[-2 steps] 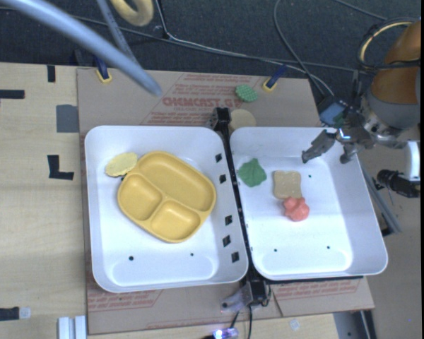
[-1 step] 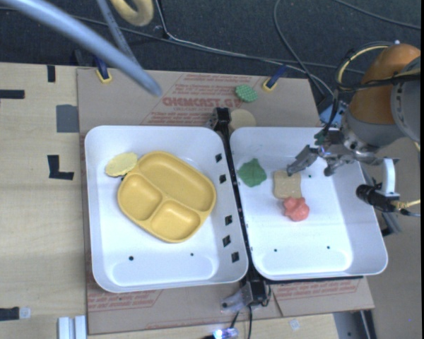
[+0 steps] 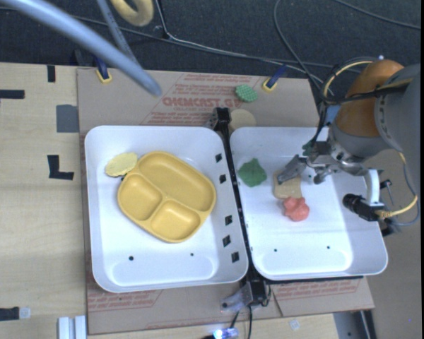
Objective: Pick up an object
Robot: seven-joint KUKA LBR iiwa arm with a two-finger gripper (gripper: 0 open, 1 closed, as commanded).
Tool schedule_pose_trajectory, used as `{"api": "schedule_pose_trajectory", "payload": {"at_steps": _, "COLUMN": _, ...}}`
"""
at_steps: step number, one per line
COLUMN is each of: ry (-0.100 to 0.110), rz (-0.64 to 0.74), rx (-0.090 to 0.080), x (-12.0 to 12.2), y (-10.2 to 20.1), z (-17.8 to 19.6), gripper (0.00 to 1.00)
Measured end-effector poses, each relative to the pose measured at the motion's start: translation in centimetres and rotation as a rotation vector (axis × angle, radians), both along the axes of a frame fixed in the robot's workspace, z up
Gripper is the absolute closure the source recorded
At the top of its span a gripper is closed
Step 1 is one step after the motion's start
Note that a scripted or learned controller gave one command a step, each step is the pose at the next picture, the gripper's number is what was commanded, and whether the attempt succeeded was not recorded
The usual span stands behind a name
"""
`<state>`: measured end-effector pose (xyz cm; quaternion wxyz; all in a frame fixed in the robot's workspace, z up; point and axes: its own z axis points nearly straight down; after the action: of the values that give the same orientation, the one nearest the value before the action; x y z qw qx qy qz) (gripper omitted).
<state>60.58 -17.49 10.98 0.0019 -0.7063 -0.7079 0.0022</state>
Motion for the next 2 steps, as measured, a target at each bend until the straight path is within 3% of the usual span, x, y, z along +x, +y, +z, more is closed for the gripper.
{"api": "schedule_pose_trajectory", "payload": {"at_steps": 1, "ry": -0.004, "rz": 0.002, "rx": 0.0, "x": 0.1, "y": 0.1, "z": 1.3, "gripper": 1.0}}
{"api": "schedule_pose_trajectory", "payload": {"at_steps": 2, "ry": -0.011, "rz": -0.001, "rx": -0.001, "x": 0.0, "y": 0.0, "z": 7.6, "gripper": 1.0}}
